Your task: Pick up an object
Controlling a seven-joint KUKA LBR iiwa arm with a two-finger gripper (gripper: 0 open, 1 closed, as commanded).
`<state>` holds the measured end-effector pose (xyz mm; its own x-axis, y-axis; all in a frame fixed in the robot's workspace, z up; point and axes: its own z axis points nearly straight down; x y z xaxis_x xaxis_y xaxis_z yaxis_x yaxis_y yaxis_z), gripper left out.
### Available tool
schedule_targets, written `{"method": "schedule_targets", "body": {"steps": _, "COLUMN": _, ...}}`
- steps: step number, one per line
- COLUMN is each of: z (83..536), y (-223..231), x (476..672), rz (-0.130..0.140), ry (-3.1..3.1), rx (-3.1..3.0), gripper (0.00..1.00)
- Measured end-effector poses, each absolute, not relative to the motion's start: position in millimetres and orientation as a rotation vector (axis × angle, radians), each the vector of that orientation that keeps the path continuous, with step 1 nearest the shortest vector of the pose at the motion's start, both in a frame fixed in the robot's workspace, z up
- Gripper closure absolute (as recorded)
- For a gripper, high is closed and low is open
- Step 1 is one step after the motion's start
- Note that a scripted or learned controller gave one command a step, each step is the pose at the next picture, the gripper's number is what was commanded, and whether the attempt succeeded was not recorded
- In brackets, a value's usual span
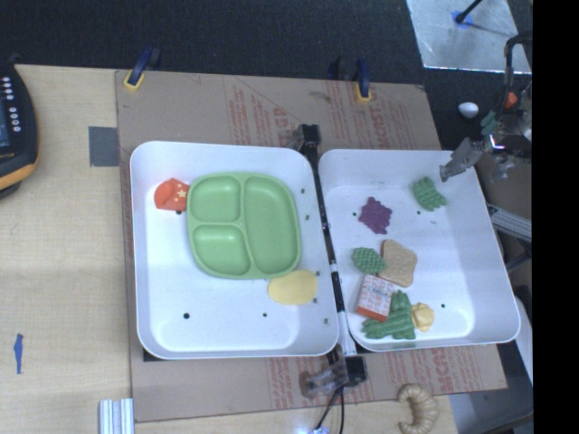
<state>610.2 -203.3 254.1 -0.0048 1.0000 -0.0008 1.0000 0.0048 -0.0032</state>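
Note:
The right bin [470, 269] holds several small items: a green leafy piece [428, 193], a purple piece [374, 213], a round green waffle-like piece [366, 259], a tan bread slice [399, 262], a red and white packet [374, 297], a dark green piece [392, 323] and a small yellow piece [422, 315]. In the left bin [158, 315] lie a green divided plate [244, 224], a red piece [170, 194] and a yellow lemon shape [293, 287]. My gripper [455, 164] hangs at the right bin's far right corner, just right of the green leafy piece and apart from it.
A black and orange pendant [13, 129] rests at the left edge of the bench. Clamps [362, 84] pin the cardboard at the back. A tan curled object [418, 408] lies in front of the right bin. A black divider [321, 233] runs between the bins.

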Motion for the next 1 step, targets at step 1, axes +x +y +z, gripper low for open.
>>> {"method": "schedule_targets", "body": {"steps": 1, "z": 87.4, "y": -209.5, "x": 642.5, "rz": 0.017, "ry": -2.219, "rx": -2.201, "gripper": 0.0}}
